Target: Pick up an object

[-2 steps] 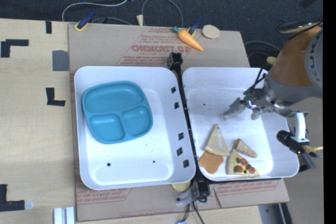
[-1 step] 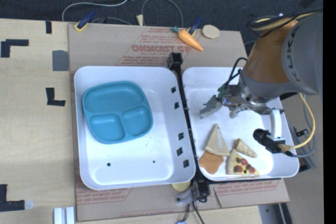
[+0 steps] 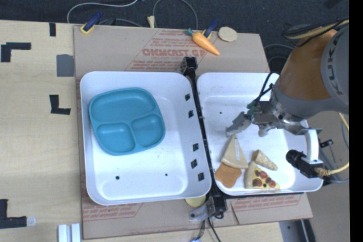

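In the left bin a blue tray with three wells lies flat toward the upper left, well apart from anything else; it is broad and low, so I judge two fingers would find little to pinch except its rim. Behind the bins, on the cardboard, a toy carrot and a small tan disc sit near each other, outside either bin. The right bin holds the likely targets, bunched at its lower edge: a pale wedge leaning onto a brown slice, a pizza slice just beside them, and a small pale piece above the pizza. The gripper hangs over the bin floor just above the wedge, its fingers spread wide with nothing between them, one dark finger pointing down-left toward the wedge's tip. The risks come from the crowding, as I judge it: closing on the wedge could catch the brown slice too, or push both against the bin wall; the flat pieces may slip out from under the fingertips; a descent slightly off could land on bare floor and close on nothing. The arm's bulk on the right also hides part of that bin corner.
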You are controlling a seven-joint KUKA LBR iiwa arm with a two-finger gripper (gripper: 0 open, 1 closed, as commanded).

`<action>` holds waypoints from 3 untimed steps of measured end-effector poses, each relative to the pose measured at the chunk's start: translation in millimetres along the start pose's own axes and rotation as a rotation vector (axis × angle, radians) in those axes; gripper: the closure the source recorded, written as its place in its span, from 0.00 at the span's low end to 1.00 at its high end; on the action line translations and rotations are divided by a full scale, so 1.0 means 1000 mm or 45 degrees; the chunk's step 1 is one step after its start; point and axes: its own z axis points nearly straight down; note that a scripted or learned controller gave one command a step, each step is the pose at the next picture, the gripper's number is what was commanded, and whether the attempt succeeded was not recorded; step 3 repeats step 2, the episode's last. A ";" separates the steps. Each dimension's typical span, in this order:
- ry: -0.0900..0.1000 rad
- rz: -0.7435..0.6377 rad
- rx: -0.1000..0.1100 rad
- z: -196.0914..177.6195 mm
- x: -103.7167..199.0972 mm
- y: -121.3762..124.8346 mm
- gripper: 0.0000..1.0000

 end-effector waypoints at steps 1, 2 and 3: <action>-0.007 0.000 -0.010 0.120 -0.007 0.028 0.00; -0.004 0.001 -0.014 0.114 -0.024 -0.021 0.00; -0.004 0.001 -0.014 0.114 -0.024 -0.021 0.00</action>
